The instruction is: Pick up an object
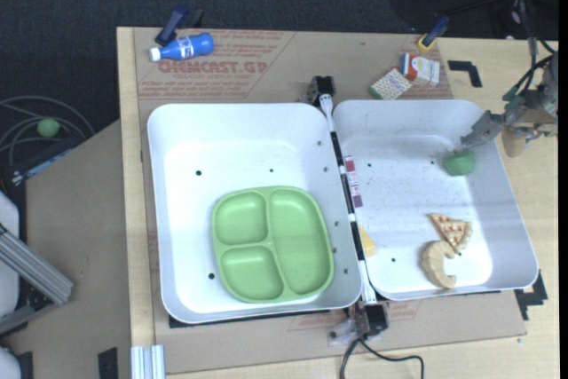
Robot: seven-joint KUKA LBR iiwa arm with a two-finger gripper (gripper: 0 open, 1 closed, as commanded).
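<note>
pale toy croissant point(437, 264) and waffle wedge point(451, 232) near right white bin point(390, 191) front edge. small green round object point(459, 162) near far right corner, metal two-finger gripper point(482, 131) just beside; cannot tell claw state. approach step; next needs lowering onto it.

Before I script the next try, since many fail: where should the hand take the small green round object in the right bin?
Grip the small green round object across its middle, probably from straight above. It looks rounded and lies apart from the right white bin's walls, so both sides seem free.
</note>
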